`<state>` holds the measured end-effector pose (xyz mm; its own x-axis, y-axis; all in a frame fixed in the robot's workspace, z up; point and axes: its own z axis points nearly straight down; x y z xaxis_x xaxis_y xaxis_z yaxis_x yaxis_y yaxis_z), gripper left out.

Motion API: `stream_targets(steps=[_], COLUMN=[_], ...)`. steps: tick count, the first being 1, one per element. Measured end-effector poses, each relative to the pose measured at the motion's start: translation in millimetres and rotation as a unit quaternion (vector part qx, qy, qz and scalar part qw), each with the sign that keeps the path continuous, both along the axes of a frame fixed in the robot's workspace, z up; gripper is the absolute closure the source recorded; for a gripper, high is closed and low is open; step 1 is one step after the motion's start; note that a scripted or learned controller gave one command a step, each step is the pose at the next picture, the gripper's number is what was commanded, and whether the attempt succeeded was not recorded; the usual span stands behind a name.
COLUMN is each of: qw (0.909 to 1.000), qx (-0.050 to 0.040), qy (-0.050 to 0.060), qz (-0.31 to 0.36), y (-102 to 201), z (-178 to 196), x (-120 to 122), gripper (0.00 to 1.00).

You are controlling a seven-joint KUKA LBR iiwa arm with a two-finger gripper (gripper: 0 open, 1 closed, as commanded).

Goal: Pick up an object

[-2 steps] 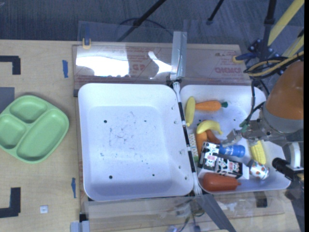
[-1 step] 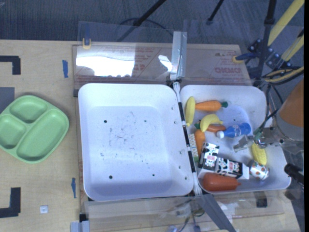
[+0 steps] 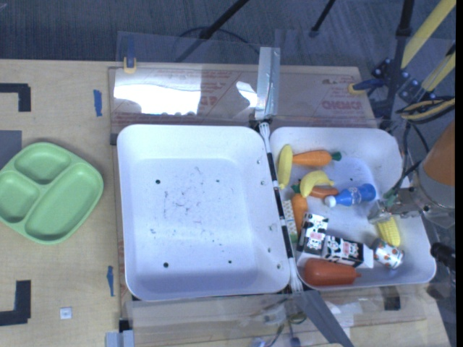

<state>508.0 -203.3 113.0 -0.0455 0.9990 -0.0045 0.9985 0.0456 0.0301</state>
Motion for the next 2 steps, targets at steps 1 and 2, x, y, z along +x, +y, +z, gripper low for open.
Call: stream_targets(steps=[1,2], qw=[0.9996,0.9993], qx=[0.0012,0.0020], qy=[0.015,0.014], qz=[0.024,-0.035], y=[57,134], z=[86,103], x=[30,90], gripper=[1.00,1.00])
